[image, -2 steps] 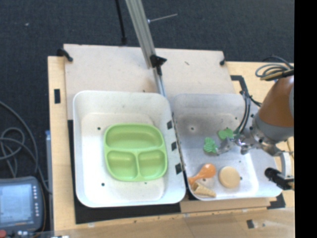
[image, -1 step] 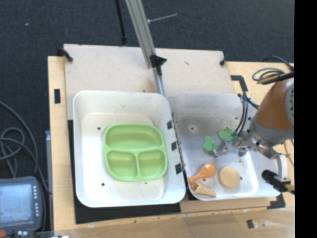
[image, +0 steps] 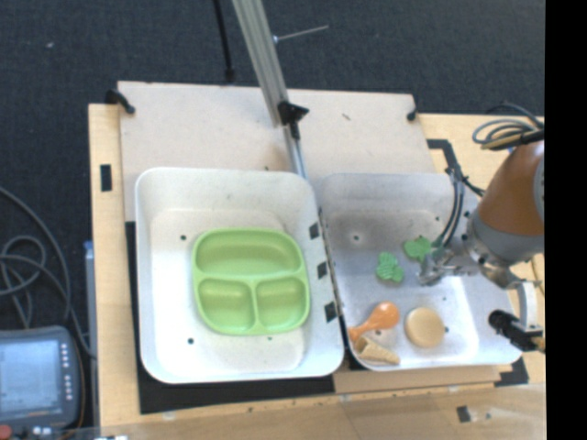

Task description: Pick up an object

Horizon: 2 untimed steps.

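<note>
The right bin [image: 367, 200] holds two small green pieces, one [image: 389, 267] near its middle and one [image: 419, 247] further right. An orange spoon-like toy [image: 378, 319], a tan cone-shaped piece [image: 378, 350] and a round tan bun [image: 425, 327] lie along its front edge. My gripper [image: 431, 269] hangs low over the bin's right half, just below and right of the second green piece. The arm [image: 509, 209] comes in from the right above it.
The left bin [image: 156, 200] carries a green divided tray [image: 249, 280] with three compartments. A metal pole [image: 266, 58] rises from the back between the bins. Cables lie at the bench's right edge [image: 500, 134].
</note>
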{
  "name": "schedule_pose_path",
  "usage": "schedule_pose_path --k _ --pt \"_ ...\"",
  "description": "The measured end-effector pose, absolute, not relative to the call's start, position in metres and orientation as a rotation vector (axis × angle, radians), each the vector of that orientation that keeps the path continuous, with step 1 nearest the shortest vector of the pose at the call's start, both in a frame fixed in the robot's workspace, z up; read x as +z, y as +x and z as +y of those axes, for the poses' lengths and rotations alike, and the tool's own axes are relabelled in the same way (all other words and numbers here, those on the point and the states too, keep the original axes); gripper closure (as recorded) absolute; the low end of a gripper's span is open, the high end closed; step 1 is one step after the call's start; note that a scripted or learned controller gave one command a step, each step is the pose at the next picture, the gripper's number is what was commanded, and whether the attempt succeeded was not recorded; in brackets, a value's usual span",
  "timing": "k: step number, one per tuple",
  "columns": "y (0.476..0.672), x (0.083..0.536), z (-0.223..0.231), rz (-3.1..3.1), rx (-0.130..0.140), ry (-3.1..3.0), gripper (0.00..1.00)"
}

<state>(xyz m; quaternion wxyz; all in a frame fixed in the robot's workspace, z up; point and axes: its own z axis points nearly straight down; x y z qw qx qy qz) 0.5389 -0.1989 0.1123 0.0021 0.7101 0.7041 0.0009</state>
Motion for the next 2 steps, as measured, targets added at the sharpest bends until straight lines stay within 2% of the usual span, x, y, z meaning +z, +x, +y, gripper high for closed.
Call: schedule_pose_path --k 1,2 --pt "0.548 0.171 -0.194 2.220 0.006 2.212 1.00" --pt "0.549 0.208 -0.195 2.222 0.004 2.213 1.00"
